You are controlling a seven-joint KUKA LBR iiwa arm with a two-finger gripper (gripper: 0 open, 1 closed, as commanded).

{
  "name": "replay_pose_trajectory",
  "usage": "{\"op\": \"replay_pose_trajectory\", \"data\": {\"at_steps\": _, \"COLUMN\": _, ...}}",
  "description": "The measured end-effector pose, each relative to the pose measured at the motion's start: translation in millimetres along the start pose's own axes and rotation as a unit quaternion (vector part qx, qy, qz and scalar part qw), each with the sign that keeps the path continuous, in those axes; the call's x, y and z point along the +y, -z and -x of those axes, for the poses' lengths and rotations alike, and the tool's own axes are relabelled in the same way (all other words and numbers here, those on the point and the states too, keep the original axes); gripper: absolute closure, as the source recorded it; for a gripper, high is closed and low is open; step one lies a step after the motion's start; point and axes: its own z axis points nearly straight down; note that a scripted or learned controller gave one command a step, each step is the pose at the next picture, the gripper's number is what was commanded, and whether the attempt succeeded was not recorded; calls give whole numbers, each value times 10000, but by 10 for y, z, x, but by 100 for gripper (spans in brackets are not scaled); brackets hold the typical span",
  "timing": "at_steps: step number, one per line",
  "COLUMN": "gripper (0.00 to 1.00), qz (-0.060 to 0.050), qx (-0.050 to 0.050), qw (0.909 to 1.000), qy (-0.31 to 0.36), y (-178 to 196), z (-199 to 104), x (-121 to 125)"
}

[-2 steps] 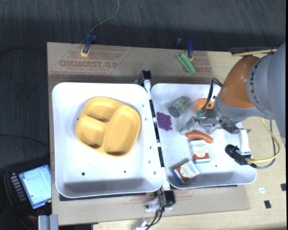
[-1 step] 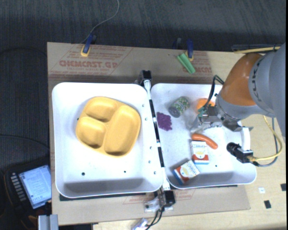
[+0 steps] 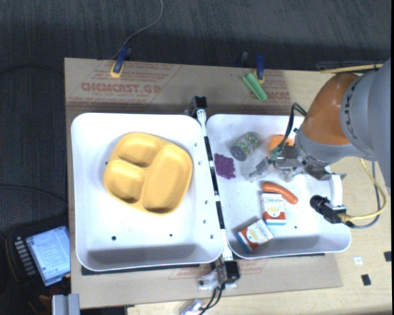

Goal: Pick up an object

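The two-finger gripper [image 3: 270, 166] hovers mid-way along the right white bin [image 3: 328, 241], jaw state indeterminate. The orange sausage-shaped toy [image 3: 280, 191] lies just below, touching a small white carton [image 3: 274, 210]; descent risks clipping both.

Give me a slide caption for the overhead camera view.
KUKA arm's gripper hovers in the right bin near an orange sausage; yellow tray fills left bin.
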Motion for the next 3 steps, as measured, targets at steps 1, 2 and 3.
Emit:
{"op": "replay_pose_trajectory", "data": {"at_steps": 1, "gripper": 0, "qz": 8, "qx": 4, "qw": 10000, "qy": -3, "y": -95, "z": -496, "x": -650}}
{"op": "replay_pose_trajectory", "data": {"at_steps": 2, "gripper": 100, "qz": 20, "qx": 2, "qw": 10000, "qy": -6, "y": 11, "z": -491, "x": -636}}
{"op": "replay_pose_trajectory", "data": {"at_steps": 3, "gripper": 0, "qz": 16, "qx": 4, "qw": 10000, "qy": -6, "y": 9, "z": -492, "x": -639}}
